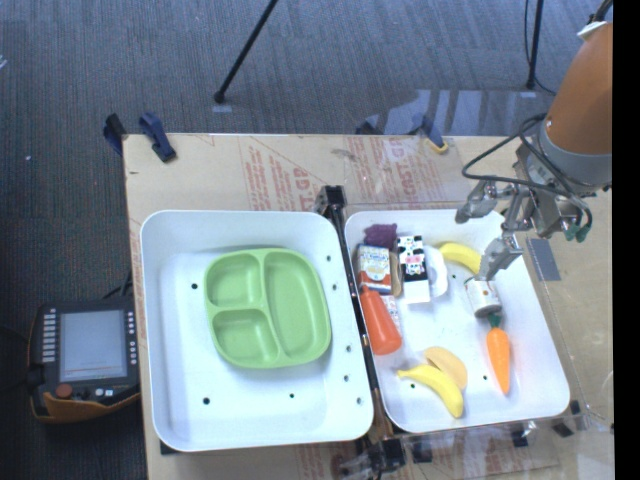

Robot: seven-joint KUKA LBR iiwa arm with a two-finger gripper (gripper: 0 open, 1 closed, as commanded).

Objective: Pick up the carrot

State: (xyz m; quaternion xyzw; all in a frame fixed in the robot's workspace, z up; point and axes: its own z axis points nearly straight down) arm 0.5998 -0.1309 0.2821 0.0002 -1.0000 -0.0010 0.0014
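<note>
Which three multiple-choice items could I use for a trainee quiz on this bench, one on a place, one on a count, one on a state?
1. Where does the carrot lie?
A. In the green tray
B. In the right bin, near its right wall
C. On the bare bench

2. How many bananas show in the right bin?
A. One
B. Two
C. Four

3. What state is the carrot in?
A. Lying free on the bin floor
B. Lifted by the pincer
C. Resting on the tray

Key: 1 B, it lies beside the right wall, below a small can. 2 B, one banana sits near the top and another near the bottom. 3 A, the pincer stands above the can, apart from the carrot.
</note>
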